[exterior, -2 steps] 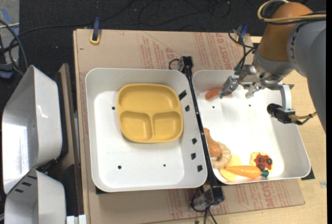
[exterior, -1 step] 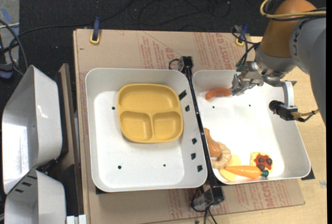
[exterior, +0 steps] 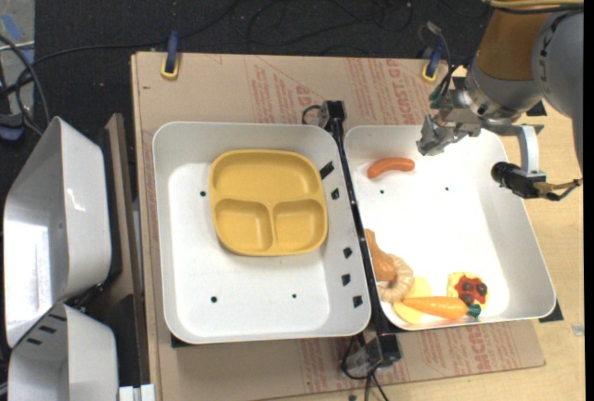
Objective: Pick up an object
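From my screen I see a dark floor strewn with cables around a cardboard-topped worktop carrying two white bins side by side. The pincer hangs over the far edge of the right bin, pointing down; I cannot tell how it stands, and nothing shows in its grip. Just below and to the left of it lies an orange sausage on the bin floor, close by but apart. Well below the pincer, at the near edge, sit a shrimp-like piece, a carrot and a yellow piece with red and green bits. Far left of the pincer, the left bin holds a yellow divided tray.
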Available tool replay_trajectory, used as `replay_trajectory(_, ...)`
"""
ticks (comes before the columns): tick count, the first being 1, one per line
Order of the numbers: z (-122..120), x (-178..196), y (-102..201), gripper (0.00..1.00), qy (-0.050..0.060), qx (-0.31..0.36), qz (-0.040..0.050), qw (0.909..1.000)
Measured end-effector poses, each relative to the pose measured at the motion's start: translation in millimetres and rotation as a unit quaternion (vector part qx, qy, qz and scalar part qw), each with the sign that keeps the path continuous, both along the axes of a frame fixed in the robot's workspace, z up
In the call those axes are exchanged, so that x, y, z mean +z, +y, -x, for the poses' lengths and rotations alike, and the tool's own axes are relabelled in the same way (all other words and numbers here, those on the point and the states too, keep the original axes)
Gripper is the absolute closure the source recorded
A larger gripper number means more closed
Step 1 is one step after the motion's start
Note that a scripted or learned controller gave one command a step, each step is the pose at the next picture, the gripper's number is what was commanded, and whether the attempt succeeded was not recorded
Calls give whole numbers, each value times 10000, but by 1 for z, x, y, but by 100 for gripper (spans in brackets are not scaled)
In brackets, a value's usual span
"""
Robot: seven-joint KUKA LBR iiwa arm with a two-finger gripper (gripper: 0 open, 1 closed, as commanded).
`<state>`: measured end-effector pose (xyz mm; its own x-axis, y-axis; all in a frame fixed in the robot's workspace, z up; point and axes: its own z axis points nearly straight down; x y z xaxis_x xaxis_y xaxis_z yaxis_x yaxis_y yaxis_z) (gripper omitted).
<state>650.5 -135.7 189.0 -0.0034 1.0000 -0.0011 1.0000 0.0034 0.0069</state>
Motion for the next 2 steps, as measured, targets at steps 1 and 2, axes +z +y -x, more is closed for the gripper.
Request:
replay_trajectory(1, -1, 14, 0, 100, 17, -5, -2, 10000)
replay_trajectory(2, 21, 26, 58, 100, 39, 22, -18, 10000)
